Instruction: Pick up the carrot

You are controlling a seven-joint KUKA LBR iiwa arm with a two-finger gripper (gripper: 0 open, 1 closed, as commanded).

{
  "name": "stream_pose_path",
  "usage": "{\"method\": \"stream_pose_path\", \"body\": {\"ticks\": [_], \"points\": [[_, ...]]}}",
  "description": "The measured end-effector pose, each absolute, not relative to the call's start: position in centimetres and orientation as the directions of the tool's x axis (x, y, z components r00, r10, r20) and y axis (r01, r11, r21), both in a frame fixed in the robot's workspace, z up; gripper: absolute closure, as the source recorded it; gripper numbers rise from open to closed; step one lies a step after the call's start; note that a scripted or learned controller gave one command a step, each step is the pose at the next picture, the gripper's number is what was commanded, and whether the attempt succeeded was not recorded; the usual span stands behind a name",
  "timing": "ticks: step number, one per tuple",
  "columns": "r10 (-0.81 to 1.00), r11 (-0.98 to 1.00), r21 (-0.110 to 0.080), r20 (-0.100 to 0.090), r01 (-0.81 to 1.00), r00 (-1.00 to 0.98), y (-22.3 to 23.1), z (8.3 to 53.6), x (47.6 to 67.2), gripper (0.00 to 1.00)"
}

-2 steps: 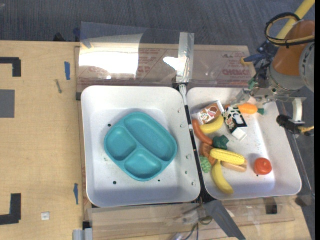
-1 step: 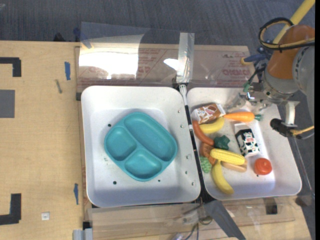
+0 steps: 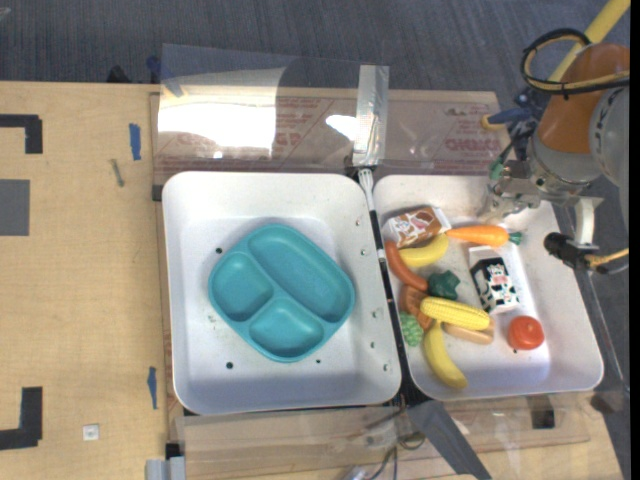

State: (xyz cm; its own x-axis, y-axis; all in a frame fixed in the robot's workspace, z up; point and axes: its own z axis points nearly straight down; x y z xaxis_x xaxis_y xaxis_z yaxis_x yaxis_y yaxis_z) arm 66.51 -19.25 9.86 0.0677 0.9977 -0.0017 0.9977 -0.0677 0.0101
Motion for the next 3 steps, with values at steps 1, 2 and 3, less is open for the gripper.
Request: {"method": "stream_pose_path", "body": {"ticks": [1, 2, 3], "points": [[0.960, 0.281, 0.004, 0.000, 0.960, -0.281, -13.9, 8.8, 54.0, 1.00], [0.912, 0.410, 0.006, -0.004, 0.912, -0.410, -15.9, 8.8, 50.6, 1.00], [0.962, 0.273, 0.010, -0.004, 0.962, -0.273, -14.4, 8.8, 48.3, 1.00]]}}
